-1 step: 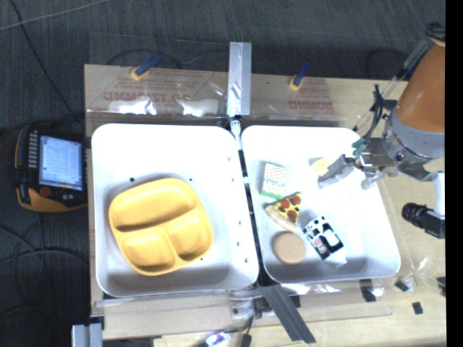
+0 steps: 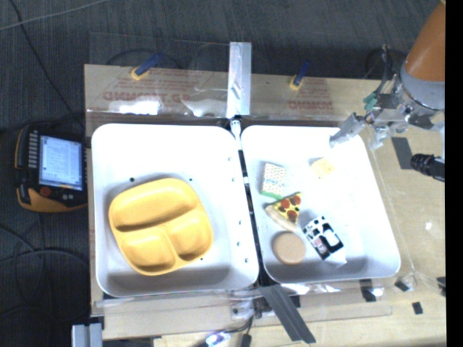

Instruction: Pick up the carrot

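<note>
Carrot not clearly identifiable at this resolution. Best candidate is the small orange wedge (image 2: 283, 208) with red spots, centre-left of the right bin (image 2: 387, 230), between a pale speckled box (image 2: 273, 178) above it and a round brown disc (image 2: 289, 248) below. It could equally be a toy pizza slice.

The arm (image 2: 427, 49) comes in at upper right, tool end over the bin's upper right corner, well apart from the wedge. Jaws: cannot tell whether spread or closed.

Handling guess: light toy food, stiff, smooth, so likely to skid on the bin floor. Grip across the narrow width at mid-length, from the side away from the box. A black-and-white item (image 2: 323, 238) sits near lower right.
</note>
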You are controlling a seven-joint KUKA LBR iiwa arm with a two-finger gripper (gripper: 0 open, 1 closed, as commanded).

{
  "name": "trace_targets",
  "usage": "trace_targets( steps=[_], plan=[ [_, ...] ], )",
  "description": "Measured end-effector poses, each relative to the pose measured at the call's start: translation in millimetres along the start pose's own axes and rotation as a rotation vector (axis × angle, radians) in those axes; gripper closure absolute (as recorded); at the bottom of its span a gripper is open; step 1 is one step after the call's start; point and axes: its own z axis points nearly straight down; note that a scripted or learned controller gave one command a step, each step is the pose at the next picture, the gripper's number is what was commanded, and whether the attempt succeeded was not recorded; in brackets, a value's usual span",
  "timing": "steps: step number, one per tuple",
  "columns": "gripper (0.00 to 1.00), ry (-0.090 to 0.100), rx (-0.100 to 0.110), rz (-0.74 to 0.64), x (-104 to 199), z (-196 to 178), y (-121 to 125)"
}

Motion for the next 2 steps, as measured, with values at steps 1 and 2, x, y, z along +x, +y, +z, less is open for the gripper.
trace_targets(
  steps=[1,2],
  plan=[
    [0.00,-0.002,0.002,0.126,15,149,33],
    [0.00,0.008,0.006,0.019,-27,180,61]
  ],
)
